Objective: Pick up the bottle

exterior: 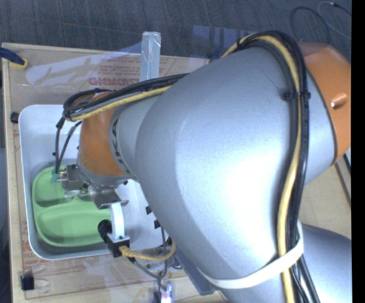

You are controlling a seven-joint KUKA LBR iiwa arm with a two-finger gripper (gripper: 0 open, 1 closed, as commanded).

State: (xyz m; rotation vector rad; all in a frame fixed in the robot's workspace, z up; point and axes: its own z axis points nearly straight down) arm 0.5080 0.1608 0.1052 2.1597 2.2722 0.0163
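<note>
While the big grey arm (232,169) sprawls across most of the picture, its orange band (97,147) sits low over the left bin (28,128), and the gripper (75,183) is down inside that bin. Whether the gripper is open or closed, I cannot tell; the metal head and the wrist above it cover that part.

Right beneath the gripper and spreading away from the arm lie two rounded green shapes. The upper green shape (46,188) touches or passes just under the gripper's head. The lower green shape (65,229) lies just beside it, toward the near wall of the bin. One of these may be the bottle, or both may be parts of one green thing. The view is too blocked to be sure, so that is as close as I can place it: directly under and beside the gripper.

Black and yellow cables (138,90) run along the arm down toward the gripper. Well away from the gripper, at the far corner of the bench (50,68), sits a blue clamp (9,55).
</note>
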